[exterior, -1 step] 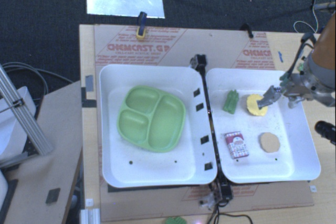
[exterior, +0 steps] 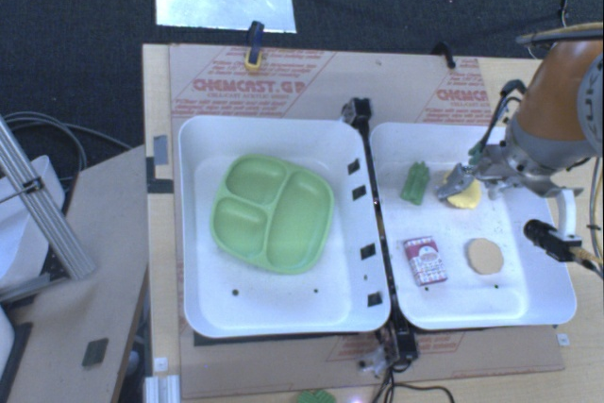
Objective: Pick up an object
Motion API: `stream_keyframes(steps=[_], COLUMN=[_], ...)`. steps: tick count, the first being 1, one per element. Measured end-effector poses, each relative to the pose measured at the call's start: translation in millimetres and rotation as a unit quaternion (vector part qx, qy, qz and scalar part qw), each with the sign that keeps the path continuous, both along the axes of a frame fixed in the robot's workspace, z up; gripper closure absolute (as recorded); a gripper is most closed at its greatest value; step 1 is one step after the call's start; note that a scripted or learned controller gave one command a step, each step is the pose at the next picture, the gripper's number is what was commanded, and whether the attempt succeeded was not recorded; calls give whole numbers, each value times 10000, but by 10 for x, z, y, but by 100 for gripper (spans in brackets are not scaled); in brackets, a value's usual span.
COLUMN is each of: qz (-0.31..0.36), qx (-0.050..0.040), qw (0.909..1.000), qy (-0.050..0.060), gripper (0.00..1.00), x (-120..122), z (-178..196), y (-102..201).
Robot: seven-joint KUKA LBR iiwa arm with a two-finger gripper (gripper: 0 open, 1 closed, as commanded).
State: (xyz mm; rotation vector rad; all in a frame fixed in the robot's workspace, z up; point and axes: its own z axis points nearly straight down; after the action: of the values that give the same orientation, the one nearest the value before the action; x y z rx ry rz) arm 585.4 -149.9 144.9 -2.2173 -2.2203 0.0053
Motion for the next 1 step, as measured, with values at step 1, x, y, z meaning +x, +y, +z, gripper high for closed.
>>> stream_keyframes(steps=[1], qz=[-10], qx=[-8], qw=[10000], qy=[-25], gripper=[0], x=[191], z=[-640], y=[-388])
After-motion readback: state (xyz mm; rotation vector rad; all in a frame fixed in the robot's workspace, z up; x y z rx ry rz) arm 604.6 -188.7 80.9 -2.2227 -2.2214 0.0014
